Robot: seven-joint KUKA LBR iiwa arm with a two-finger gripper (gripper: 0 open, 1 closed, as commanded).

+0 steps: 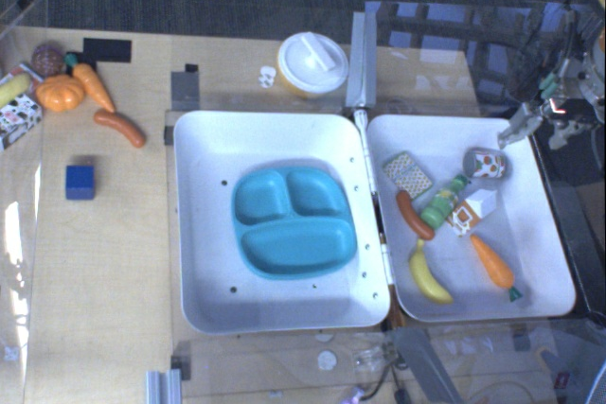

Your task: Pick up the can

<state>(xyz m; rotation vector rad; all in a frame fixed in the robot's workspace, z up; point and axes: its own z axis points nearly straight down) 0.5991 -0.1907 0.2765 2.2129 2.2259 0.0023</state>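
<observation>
Hanging at the upper right, above the far right corner of the right bin [559, 298], the gripper [538, 116] is over the bin's edge; I cannot tell its state from this view. It holds nothing that I can see.

The can [487, 166] lies on its side in the right bin, near that corner and just below the gripper. Its label is white with red spots; no writing can be read. A small white carton [467, 213] with an orange mark lies just beside it, next to a green bottle [440, 203]. Also in this bin are a grey grater-like piece [407, 171], a red sausage [413, 215], a banana [428, 275] and a carrot [492, 262].

The left bin [204, 298] holds a blue divided tray [294, 220].

The bench [104, 279] is light wood. On it stand a white and yellow lidded bowl [312, 63] behind the bins, a blue cube [80, 182], another sausage [119, 128], an orange pumpkin [60, 93] and a second carrot [92, 84] at the left.
</observation>
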